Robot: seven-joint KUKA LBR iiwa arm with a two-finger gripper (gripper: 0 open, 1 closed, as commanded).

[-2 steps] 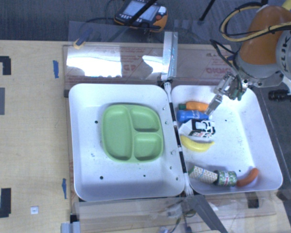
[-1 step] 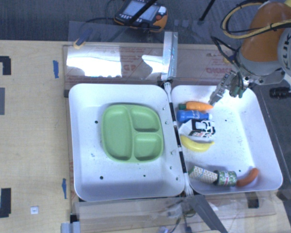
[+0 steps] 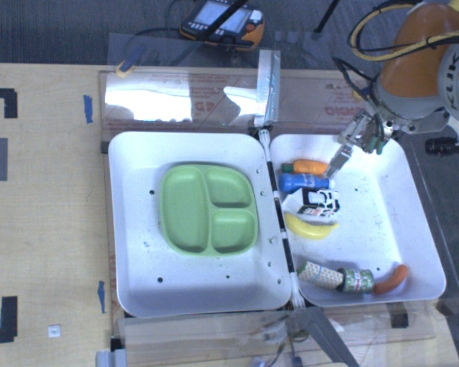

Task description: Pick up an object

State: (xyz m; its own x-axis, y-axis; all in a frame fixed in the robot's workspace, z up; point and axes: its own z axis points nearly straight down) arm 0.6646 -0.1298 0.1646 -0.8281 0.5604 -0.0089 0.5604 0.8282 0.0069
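My gripper [image 3: 335,164], whose state I cannot tell, hangs just right of the orange carrot [image 3: 309,167], which lies lengthwise left-right, upper-centre of frame.

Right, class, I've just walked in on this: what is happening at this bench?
A grey robot arm reaches in from the right, its claw lowered over a cluster of toy foods at the back of the right bin: an orange carrot, a blue bottle, a black-and-white item and a banana. Nothing is lifted yet. The left bin holds a green divided plate.
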